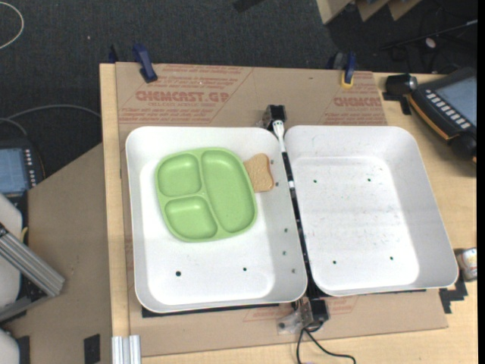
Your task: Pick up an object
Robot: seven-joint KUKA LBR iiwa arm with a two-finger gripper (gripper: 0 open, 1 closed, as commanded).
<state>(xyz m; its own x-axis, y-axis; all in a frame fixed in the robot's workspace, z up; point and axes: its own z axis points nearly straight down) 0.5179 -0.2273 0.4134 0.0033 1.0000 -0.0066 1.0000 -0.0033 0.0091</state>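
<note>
A green plate (206, 194) with three compartments lies in the left white bin (212, 279), toward its far side. A small tan piece that looks like a cracker or slice of bread (260, 173) rests against the plate's right rim, near the bin's far right corner. The right white bin (364, 211) sits alongside.
Both bins rest on a brown cardboard sheet (197, 89) held by blue clamps (144, 63) at the far edge. A black handheld device (447, 105) lies at the far right. Cables run below the bins at the near edge (311, 324).
</note>
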